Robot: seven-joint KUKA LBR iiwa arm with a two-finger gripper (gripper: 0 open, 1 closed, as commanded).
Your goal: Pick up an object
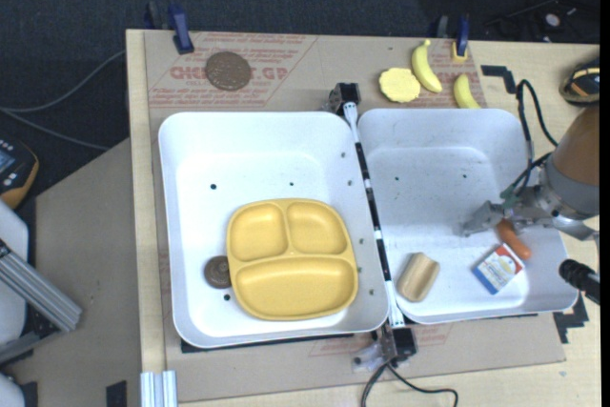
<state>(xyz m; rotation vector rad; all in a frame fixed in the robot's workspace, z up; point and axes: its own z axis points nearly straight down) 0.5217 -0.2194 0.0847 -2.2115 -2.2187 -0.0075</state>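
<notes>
The yellow plate [289, 257] fills much of the left bin [191, 148]. In the right bin [429, 138] lie a tan block [417, 276], a small box [498, 268] and an orange piece [515, 239]. The tool [488, 218] hangs just beside that piece; whether it is spread I cannot tell. Best lower squarely over the piece. The table [286, 62] sits above dark carpet.
</notes>
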